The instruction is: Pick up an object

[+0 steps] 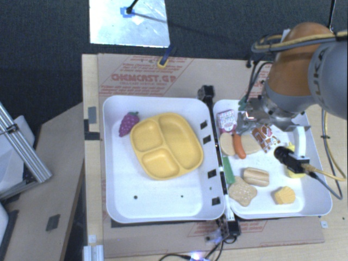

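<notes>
My tool hangs just above the hot dog; grip state: can't tell. Hot dog prob. light, stiff, smooth plastic; best taken across its mid-length, w/ narrow pinch.

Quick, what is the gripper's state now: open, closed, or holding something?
Gripper: cannot be told; it hangs over the right bin, above the hot dog.

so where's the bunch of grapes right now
The bunch of grapes lies in the left bin, near its upper left corner, just beside the yellow divided plate.
</notes>
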Action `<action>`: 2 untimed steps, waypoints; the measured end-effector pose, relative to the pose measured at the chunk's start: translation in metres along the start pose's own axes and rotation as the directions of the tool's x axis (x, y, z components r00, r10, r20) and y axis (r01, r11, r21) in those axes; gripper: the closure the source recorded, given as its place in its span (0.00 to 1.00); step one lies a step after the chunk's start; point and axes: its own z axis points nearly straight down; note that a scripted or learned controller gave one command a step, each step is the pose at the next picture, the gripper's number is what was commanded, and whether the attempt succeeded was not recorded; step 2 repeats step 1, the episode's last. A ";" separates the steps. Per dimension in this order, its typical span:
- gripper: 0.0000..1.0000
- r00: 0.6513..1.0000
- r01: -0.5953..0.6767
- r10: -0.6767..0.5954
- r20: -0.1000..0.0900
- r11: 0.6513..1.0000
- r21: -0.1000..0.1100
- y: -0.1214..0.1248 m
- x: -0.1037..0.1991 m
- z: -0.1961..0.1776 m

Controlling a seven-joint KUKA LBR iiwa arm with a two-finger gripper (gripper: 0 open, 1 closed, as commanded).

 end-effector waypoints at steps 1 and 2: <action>1.00 1.000 -0.001 0.001 0.001 1.000 0.003 -0.004 0.005 0.009; 1.00 1.000 -0.001 0.001 0.001 1.000 0.003 -0.004 0.005 0.009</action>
